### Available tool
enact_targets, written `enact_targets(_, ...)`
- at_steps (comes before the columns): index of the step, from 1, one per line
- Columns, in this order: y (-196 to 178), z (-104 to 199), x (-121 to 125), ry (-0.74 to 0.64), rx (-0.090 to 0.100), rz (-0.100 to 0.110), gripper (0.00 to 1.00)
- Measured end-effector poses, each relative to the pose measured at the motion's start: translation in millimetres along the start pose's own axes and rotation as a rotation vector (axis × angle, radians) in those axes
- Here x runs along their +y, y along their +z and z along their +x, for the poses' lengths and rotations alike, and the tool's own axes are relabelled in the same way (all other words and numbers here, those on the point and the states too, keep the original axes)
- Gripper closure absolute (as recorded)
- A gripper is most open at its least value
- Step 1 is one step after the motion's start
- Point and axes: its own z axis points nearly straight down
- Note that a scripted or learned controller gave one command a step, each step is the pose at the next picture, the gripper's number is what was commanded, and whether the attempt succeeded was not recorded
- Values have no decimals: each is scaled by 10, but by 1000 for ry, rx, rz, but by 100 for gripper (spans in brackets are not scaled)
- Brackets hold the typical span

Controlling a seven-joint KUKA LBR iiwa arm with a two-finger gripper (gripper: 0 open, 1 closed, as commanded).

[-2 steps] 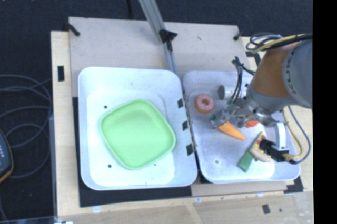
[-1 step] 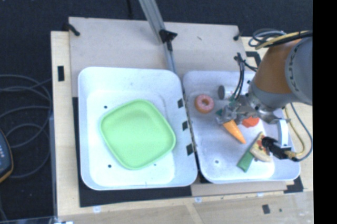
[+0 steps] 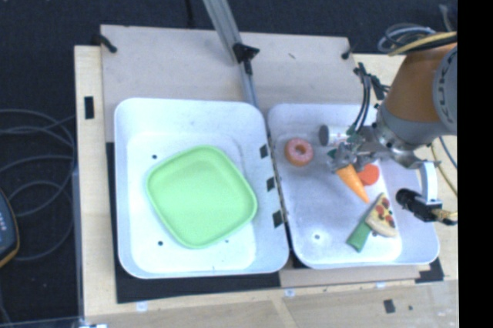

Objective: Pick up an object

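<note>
From the fixed camera above the bench, the right-hand bin (image 3: 308, 242) serves as the landmark. Inside it lie several small toys. An orange carrot (image 3: 353, 180), tapered with its thick end toward the upper left and its point toward the lower right, lies near the bin's middle. Just beside it to the right is a small red-orange round piece (image 3: 370, 174), touching or nearly touching the carrot. A pink-orange doughnut (image 3: 299, 152) with a dark hole sits toward the bin's upper left part, apart from the carrot. A pizza slice (image 3: 382, 215) with red dots on yellow lies toward the bin's lower right, and a green block (image 3: 359, 235) leans against its lower left edge.

The arm (image 3: 420, 99), grey with a broad orange band, comes over the bin's right rim. Its gripper (image 3: 344, 153) hangs over the bin's upper middle, directly at the carrot's thick end, with a short grey cylinder sticking out toward the doughnut. The fingertips merge with the dark wrist parts and the top of the carrot, so how wide the jaws stand, and whether they touch the carrot, cannot be told.

To the left of the landmark bin, the other white bin (image 3: 139, 126) holds a light green plate (image 3: 202, 195), square with rounded corners.
</note>
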Motion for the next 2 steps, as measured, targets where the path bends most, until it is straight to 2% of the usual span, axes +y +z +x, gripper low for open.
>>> enact_targets(2,-932,86,71,-1,0,-1,100)
